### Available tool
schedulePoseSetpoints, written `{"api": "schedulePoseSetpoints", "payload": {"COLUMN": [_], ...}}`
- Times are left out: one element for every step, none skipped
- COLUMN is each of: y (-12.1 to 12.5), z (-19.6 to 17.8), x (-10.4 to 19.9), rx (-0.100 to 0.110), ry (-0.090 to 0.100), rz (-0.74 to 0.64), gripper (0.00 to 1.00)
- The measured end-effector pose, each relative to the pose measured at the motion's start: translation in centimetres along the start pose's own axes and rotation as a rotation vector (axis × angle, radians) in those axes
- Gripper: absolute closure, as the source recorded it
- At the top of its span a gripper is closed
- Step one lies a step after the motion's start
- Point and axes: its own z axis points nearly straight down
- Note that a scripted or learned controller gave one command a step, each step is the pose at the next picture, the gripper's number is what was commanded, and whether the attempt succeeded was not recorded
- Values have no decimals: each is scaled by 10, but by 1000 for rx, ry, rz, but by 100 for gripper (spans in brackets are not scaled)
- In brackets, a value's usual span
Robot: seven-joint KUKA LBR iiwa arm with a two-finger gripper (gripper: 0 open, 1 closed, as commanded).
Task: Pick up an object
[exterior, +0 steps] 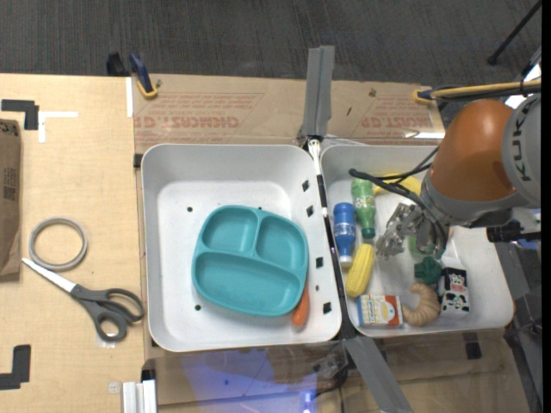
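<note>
My gripper hangs low over the middle of the right bin, below the arm's orange band. Just left of it lie a green bottle, a blue bottle and a yellow corn cob. A dark green piece sits just right of and below the gripper. Nearer the front are a croissant, a small cow-patterned carton and a white snack box. A yellow item is partly hidden behind the arm. Nothing shows as lifted.
The left bin holds a teal divided plate with an orange carrot at its lower right. On the bench to the left lie scissors and a tape roll. Cardboard lies behind the bins.
</note>
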Motion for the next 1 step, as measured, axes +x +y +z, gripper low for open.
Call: {"api": "schedulePoseSetpoints", "payload": {"y": [70], "z": [-90], "x": [91], "rx": [0], "ry": [4], "rz": [280], "gripper": [100]}}
